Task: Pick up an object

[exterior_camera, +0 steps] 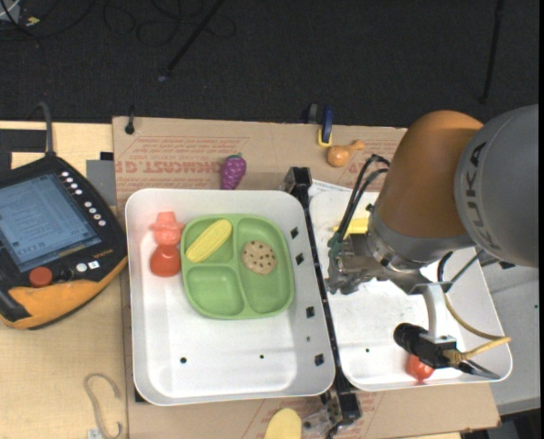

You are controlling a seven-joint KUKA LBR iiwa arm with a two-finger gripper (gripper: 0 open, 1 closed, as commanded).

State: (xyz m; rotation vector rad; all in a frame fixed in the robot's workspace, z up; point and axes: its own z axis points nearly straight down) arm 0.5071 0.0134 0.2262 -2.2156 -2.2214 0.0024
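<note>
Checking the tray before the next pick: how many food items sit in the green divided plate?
2: a yellow corn cob in the green plate's upper-left compartment, and a chocolate-chip cookie in its right compartment.

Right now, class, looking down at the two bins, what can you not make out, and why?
- The claw: in the camera view the arm's own bulk covers it, so its state cannot be told.
- The right bin: much of its floor lies under the arm.
- The small red object at the right bin's near edge: partly covered by a black part, too small to identify.
- The yellow object below the left bin: cut off by the bottom edge.
</note>
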